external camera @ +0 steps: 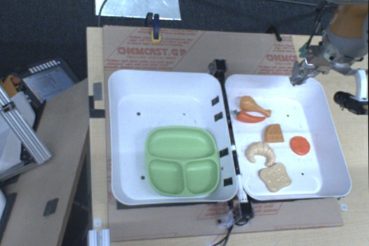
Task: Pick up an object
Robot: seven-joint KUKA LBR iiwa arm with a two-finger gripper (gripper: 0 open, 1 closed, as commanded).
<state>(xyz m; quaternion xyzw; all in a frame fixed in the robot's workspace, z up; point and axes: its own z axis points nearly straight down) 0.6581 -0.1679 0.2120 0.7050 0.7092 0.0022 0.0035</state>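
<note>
Camera view, near to far: toast (275, 177), croissant (260, 152), red disc (300, 146), brown wedge (274, 133), red pepper (249, 117) and drumstick (254, 105) lie in the right bin (337, 150). At that bin's far right corner hovers the end effector (301, 74), grip state unreadable; nothing lifted yet.

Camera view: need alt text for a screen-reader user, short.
A grey and orange robot arm's gripper hovers over the far right corner of the right white bin, which holds a drumstick, chili pepper, bread slice, red disc, croissant and toast. The left bin holds a green divided plate.
</note>
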